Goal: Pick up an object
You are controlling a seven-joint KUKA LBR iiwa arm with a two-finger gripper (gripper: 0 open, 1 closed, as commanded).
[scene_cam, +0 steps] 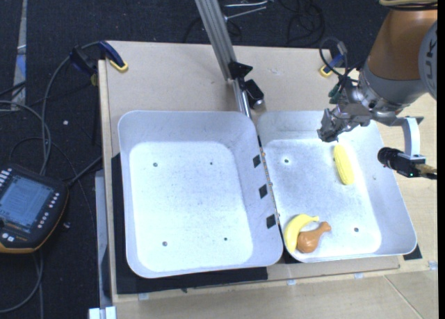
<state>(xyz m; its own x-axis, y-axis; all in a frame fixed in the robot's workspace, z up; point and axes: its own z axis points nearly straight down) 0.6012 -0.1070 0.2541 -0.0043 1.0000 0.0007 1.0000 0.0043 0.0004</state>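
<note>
1. My arm's gripper (331,132) hangs at the right bin's (389,192) twelve o'clock rim; I cannot tell its state.
2. Nothing looks picked yet: the corn cob (343,163) lies just beside it at five o'clock, the banana (297,226) and drumstick (311,236) at six.

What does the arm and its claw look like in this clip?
The arm is bulky and rounded, with an orange band over a grey wrist. The claw is small, dark grey metal. Thin cables run beside the wrist, and a white bracket with a black cylinder sticks out on its side.
</note>
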